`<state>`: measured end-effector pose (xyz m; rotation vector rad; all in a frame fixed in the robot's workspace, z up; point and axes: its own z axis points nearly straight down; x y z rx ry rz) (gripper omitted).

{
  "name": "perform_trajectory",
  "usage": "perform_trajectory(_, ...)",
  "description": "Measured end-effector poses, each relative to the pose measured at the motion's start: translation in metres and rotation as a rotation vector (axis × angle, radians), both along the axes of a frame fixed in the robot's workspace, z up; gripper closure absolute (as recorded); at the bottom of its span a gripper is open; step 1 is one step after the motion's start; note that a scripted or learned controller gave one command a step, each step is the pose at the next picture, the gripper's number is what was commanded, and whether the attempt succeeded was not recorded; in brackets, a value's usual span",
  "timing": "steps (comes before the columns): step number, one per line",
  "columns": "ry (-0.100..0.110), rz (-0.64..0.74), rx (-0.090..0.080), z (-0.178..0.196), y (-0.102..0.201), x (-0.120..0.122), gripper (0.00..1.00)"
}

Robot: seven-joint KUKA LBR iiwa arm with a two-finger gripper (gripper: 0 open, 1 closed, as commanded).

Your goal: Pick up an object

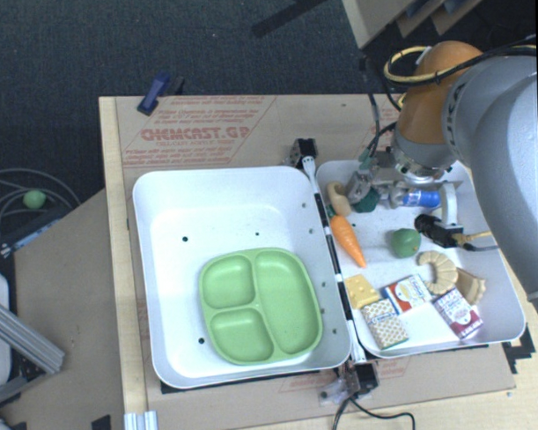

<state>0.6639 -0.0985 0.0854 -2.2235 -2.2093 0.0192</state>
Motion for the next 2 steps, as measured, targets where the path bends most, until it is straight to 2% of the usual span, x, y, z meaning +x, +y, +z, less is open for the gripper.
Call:
perform_trajectory(1,0.0,0.001,0.001,0.01,0.001,0.0,1.0)
perform_trajectory(2,-0.014,0.007,0.005,0.1,0.046,-0.082,1.0)
